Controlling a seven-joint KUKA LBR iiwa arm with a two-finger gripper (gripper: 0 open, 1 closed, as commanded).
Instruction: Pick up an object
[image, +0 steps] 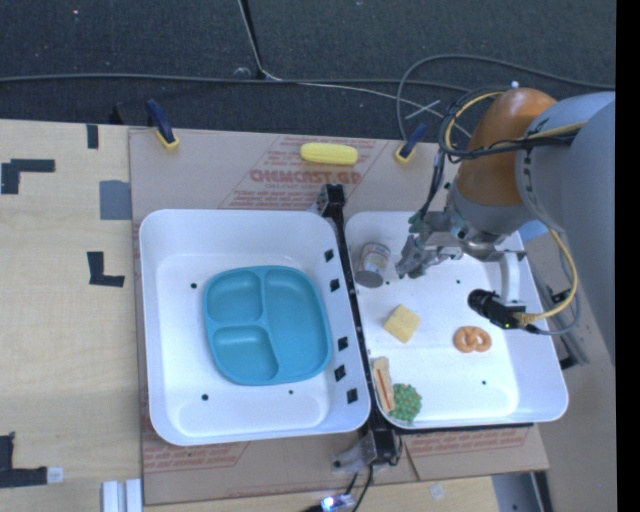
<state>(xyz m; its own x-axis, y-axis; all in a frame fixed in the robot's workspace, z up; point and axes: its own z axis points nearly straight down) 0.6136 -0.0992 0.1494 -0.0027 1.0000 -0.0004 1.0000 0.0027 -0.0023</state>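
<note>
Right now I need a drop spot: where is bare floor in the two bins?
Left bin: a bare strip rings the blue tray, widest along the near edge. Right bin: bare floor between the cheese block, pretzel and broccoli. Crowded at the far end, around the metal cup and the hand.

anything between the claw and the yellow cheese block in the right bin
No. In the camera view, bare white bin floor separates the claw from the cheese block. The small metal cup sits off to the side of that stretch, near the divider.
</note>
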